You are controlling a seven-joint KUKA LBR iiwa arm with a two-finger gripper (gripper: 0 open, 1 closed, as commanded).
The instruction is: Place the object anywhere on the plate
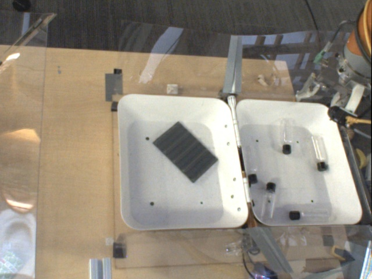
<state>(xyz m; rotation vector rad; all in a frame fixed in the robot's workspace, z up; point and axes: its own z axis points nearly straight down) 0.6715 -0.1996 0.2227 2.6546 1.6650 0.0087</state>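
Lying flat in the left bin (131,156) is the plate (185,151), a dark grey rectangle with fine ribs along its top. It sits turned at a slant to the bin walls, a little above the middle of the bin floor, and nothing rests on it.

The right bin (343,173) stands just beside the left one, and their rims almost touch. It holds several small clear tubes with black caps, all apart from the plate. One tube (286,133) lies near the upper middle, with its cap toward the near side. A second tube (318,150) lies to the right of it, also with the cap at its near end. A third tube (269,197) lies lower, close to the left wall, with the cap at its far end. A fourth tube (308,215) lies along the near wall, with the cap at its left end. One more black piece (253,179) sits against the left wall; it is too small to tell if a tube belongs to it.

The arm (359,39) comes in at the upper right corner, where its orange band shows. The pincer (343,106) is over the far right corner of the right bin, well apart from the plate. If it is open or closed cannot be told, and no tube is seen in it.

Both bins rest on a pale wooden surface (75,156).
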